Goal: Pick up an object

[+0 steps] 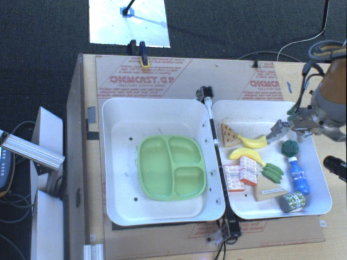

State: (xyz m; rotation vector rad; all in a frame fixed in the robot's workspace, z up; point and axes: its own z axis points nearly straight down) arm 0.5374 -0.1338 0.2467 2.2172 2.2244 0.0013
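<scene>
Gripper [283,128] low over the right bin [320,169], near its back; whether apart or together, cannot tell at this size, and nothing seen held. Just to the left of the tip, nearly touching: upper banana [253,141], long axis running left-right across the bin, near end toward the tip. Just beside on the other side, a little nearer the camera: dark green broccoli piece [289,148]. Likely a short drop onto the banana, closing across its narrow width. Further out: second banana [246,155], blue bottle [299,177], small can [292,201], red-and-white carton [241,175]; print unreadable. On the cardboard behind the bins, red lettering, apparently "CHEMCAST GP" [142,80].
</scene>
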